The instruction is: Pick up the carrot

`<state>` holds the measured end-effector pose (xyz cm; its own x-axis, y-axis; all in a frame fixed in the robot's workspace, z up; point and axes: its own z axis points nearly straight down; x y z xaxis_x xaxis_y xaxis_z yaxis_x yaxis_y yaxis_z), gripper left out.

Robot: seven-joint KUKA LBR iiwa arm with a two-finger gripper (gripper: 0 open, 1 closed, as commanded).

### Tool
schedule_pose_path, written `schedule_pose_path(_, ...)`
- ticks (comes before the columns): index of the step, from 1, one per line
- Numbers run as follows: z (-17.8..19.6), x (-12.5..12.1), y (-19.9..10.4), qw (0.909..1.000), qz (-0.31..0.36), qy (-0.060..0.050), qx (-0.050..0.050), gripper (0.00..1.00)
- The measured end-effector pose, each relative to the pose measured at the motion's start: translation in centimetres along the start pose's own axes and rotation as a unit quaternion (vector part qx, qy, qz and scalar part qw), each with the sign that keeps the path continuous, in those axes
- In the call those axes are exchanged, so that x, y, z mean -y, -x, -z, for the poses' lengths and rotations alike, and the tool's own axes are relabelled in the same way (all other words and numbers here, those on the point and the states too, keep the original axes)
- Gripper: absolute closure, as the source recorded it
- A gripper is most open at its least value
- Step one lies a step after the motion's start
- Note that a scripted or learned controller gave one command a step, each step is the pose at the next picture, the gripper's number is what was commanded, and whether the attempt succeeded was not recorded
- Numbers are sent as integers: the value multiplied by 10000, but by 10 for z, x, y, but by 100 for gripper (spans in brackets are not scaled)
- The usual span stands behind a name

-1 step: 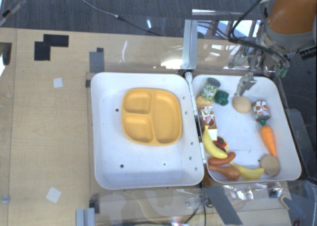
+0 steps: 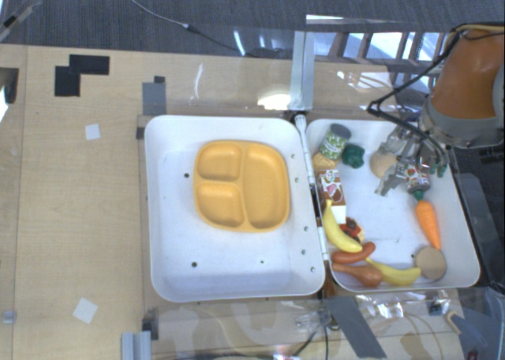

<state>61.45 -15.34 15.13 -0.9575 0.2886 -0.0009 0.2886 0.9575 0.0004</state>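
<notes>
Carrot (image 2: pixel 428 223) lies lengthwise, tip toward bin's front.

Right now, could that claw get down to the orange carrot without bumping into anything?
Probably yes. The tapered orange carrot lies by itself near the right bin's right wall, clear of the bananas and the round brown potato below it, and the claw hangs just above-left of it.

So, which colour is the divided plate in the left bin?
Yellow-orange; the divided plate shows best in the camera view, lying in the left bin.

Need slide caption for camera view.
Hand hovers in right white bin, above long orange carrot near its right wall.
</notes>
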Motion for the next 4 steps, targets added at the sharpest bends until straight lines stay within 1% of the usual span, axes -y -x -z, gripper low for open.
schedule_pose_path(1,-62,42,-57,9996,257,6,65,0)
schedule_pose_path(2,-61,67,-81,9999,133,5,79,0)
schedule_pose_path(3,-48,65,-77,9998,172,5,124,100)
schedule_pose_path(4,13,29,-76,9964,842,4,72,100)
